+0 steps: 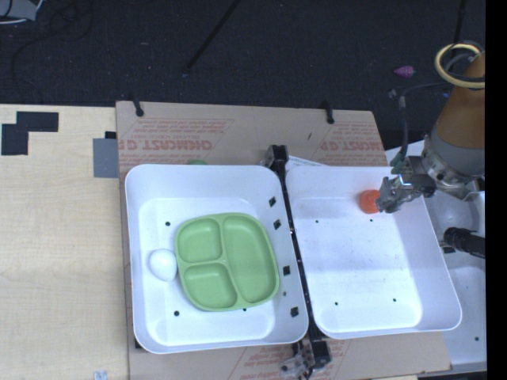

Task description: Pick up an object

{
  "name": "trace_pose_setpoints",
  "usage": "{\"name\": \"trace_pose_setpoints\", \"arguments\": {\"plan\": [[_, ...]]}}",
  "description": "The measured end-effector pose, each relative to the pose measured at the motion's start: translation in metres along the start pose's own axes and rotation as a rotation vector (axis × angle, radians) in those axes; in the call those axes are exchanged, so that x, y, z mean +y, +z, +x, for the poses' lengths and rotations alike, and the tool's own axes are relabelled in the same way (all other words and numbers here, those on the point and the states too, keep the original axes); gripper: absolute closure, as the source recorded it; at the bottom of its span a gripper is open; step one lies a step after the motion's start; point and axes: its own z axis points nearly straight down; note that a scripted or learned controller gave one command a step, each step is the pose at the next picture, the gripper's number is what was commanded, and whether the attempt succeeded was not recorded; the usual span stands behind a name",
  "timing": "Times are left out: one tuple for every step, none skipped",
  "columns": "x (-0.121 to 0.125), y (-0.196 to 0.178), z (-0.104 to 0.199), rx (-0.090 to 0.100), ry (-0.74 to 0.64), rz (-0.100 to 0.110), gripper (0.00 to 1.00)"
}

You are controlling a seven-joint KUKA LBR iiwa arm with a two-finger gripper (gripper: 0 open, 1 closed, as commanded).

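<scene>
My gripper (390, 199) hangs at the right bin's (372, 323) two o'clock edge, touching an orange ball (368, 202). I cannot tell my jaws' state.

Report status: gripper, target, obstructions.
Two-finger gripper low over right white bin, beside small orange round object; contact unclear. Green three-compartment plastic plate and white egg-shaped object in left white bin. Nothing blocking the orange object.
</scene>
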Motion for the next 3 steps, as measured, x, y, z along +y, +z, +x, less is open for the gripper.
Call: {"name": "trace_pose_setpoints", "arguments": {"plan": [[-0.022, -0.001, 0.046, 0.0, 0.001, 0.002, 1.0], [-0.03, 0.011, 0.09, -0.001, 0.001, 0.002, 1.0], [-0.043, 0.005, 0.143, 0.0, -0.001, 0.002, 1.0]]}}
